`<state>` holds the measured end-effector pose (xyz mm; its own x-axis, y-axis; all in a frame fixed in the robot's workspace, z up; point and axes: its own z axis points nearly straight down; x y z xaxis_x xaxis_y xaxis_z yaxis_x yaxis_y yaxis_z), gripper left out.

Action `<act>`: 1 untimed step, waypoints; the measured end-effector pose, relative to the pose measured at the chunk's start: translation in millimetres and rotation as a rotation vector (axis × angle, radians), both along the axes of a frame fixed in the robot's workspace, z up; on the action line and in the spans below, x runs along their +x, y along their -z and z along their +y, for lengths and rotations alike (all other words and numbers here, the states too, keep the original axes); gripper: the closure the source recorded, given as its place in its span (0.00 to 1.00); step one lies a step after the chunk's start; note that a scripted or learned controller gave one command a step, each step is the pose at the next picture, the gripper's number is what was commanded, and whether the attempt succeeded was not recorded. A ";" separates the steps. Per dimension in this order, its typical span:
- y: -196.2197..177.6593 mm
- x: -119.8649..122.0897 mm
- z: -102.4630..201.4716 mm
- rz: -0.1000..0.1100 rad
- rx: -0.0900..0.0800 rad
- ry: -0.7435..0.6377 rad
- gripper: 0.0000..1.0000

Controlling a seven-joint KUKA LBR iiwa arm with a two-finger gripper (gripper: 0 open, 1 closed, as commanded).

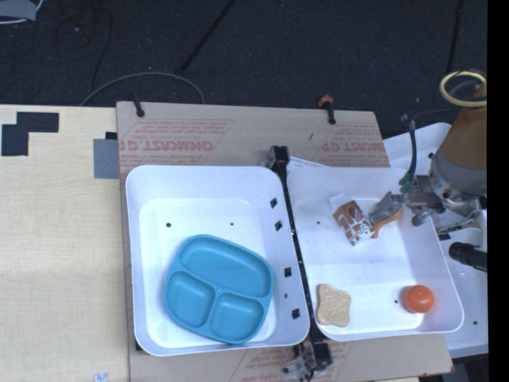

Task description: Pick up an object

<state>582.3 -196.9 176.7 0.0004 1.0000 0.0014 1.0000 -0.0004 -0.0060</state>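
Note:
In the right bin (374, 325) lie three things: a small brown and white snack packet (354, 221) near the back, a slice of toast (334, 305) at the front left, and an orange ball-like fruit (417, 298) at the front right. My gripper (387, 211) reaches in from the right, low over the bin's back half. Its tip is just right of the snack packet, close to it or touching it. A thin orange piece (382, 226) shows under the tip.
The left bin (147, 213) holds a blue divided plate (218, 287). A black divider (288, 237) with clips runs between the bins. Cardboard (238, 138) lies under both bins, and a wooden bench top (56, 245) extends left.

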 end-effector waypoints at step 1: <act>45.3 3.9 -2.9 0.000 0.000 -0.001 0.00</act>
